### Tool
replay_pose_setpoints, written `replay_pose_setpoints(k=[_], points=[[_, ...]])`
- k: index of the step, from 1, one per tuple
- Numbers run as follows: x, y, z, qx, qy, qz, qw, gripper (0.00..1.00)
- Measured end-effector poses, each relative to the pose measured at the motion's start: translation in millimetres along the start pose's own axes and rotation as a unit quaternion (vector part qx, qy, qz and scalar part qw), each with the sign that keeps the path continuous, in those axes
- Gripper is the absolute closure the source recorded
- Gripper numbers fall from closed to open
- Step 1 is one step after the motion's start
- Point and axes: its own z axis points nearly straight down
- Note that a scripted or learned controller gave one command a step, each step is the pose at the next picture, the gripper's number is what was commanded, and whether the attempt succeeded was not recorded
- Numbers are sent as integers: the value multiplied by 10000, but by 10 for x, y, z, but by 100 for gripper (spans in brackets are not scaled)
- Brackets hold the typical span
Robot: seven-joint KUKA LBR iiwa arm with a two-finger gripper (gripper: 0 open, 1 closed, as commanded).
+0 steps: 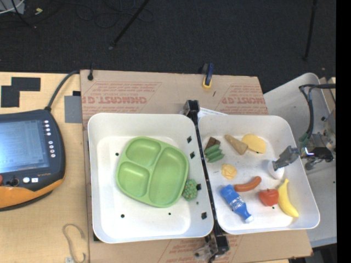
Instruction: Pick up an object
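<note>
So from the overhead camera view: two white bins side by side. The left bin (pixel 104 147) has a green divided plate (pixel 152 171) sitting in it, with a little bunch of green grapes (pixel 190 189) tucked just beside the plate's right edge.

The right bin (pixel 296 141) is where all the toy food lives. Back row has a brown chunk with a green pod (pixel 213 154) below it, a tan cone-ish wedge (pixel 237 144) and a yellow lemon-looking piece (pixel 255 143). Middle has a small yellow lump (pixel 228 171) and a sausage (pixel 248 184). Front has a blue bottle (pixel 236 203), a red piece (pixel 269 197) and a banana (pixel 287 198), the last two practically touching.

The gripper (pixel 286 158) is at the bin's right side, hovering over or on something small and white (pixel 277 171) near the wall. Honestly can't tell from this angle how it's set, too dark and blurry. Nothing is visibly held.

No specific target in the task, so the nearest candidates are that white thing, the banana and the red piece.

What could go wrong, my guess: it's working right next to the bin wall, so it could clip the rim coming down. And the banana and red piece are so close together that a grab could catch both or just shove one aside.
</note>
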Motion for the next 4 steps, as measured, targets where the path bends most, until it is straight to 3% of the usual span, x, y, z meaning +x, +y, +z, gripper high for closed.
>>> replay_pose_setpoints(k=[1, 3, 4], points=[[-1, 19, -64, -56, -11, -12, 10000, 0], [60, 94, 829, -40, -4, -19, 10000, 0], [119, 73, 1467, -31, 1, -18, 10000, 0]])
